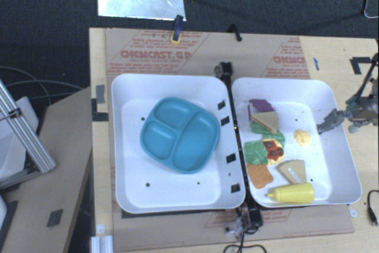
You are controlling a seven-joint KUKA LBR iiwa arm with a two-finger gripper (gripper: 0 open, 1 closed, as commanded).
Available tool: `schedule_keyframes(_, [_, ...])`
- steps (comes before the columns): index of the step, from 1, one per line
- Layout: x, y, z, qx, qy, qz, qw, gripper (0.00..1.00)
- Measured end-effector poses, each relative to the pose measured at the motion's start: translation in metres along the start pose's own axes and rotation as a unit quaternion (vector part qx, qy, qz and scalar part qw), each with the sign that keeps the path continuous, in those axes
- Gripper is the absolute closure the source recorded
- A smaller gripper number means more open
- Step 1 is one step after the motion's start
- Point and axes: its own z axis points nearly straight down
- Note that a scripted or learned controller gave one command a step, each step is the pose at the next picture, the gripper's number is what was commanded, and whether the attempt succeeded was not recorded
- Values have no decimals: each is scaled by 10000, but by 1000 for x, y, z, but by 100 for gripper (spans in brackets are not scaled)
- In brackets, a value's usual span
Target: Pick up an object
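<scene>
Nothing is lifted yet. The grey two-finger gripper (333, 119) sits at the frame's right edge, over the right white plastic bin's (343, 158) rim. I cannot tell how wide it is. The nearest candidate, a small pale-yellow lumpy toy (302, 137), lies just left of it, untouched.

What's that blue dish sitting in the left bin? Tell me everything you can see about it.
The blue plate is a teal, rounded-square dish that looks like smooth plastic. Raised ridges split it into three compartments: one long one on the right side, two smaller ones on the left. It lies flat, right side up, turned at a slight angle, near the middle of the left bin. Only the bin's white floor touches it, and its compartments hold nothing.
</scene>
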Motion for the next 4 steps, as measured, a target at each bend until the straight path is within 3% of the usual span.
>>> schedule_keyframes(1, [90, -5, 110, 53, 40, -41, 10000, 0])
schedule_keyframes(2, [123, -26, 159, -2, 8, -6, 10000, 0])
schedule_keyframes(3, [172, -28, 26, -55, 11, -38, 10000, 0])
schedule_keyframes(4, [226, -7, 59, 6, 13, -33, 10000, 0])
